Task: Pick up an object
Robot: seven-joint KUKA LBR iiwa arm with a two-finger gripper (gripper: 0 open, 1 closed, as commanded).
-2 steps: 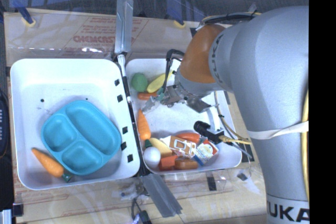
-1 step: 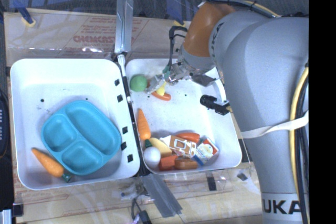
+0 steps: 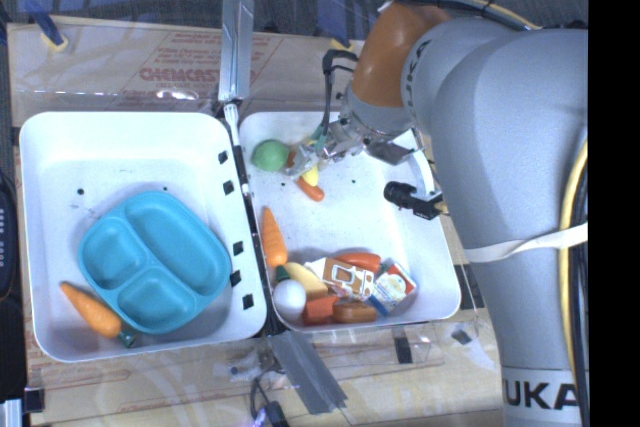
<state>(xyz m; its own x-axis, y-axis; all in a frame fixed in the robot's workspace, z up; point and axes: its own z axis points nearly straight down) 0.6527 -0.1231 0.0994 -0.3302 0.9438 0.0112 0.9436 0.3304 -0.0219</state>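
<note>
**Arm low over the far end of the right bin**

In the left bin (image 3: 50,145) a blue tray (image 3: 152,260) lies flat, with a carrot (image 3: 90,309) at its near left edge. Across the divider, the right bin (image 3: 440,265) has a second carrot (image 3: 273,236) along its left wall and a green ball (image 3: 269,155) at the far left. Just right of the ball, the gripper (image 3: 312,158) hangs over a small yellow and orange piece (image 3: 311,184); whether it is open or has hold of anything, I cannot tell. A white egg (image 3: 289,295) and a heap of packets (image 3: 360,283) crowd the near wall.
</note>
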